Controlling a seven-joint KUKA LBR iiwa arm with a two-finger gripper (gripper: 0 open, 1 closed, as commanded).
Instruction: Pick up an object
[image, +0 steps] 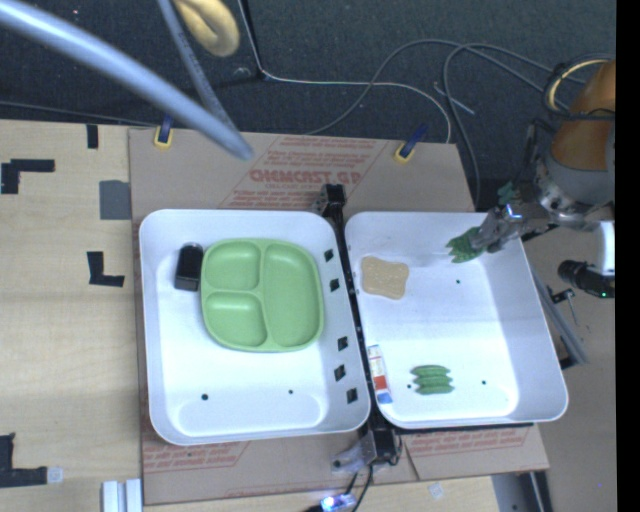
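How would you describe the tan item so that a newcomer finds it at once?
Look in the right bin, near its upper left corner beside the divider. The flat tan piece lies there; the other loose items in that bin are green or a small striped stick.

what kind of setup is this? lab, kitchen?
Looks like a robot lab bench, not a kitchen: two white bins clamped on cardboard, loose cables behind, and toy food, such as a green divided plate.

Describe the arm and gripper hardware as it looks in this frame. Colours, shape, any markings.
Arm at the right edge: rounded grey housing with an orange band above the wrist. Below it a silver-grey metallic wrist section narrows to the slim, dark gripper. A white-and-black fitting sticks out beside the wrist. No readable markings at this resolution.
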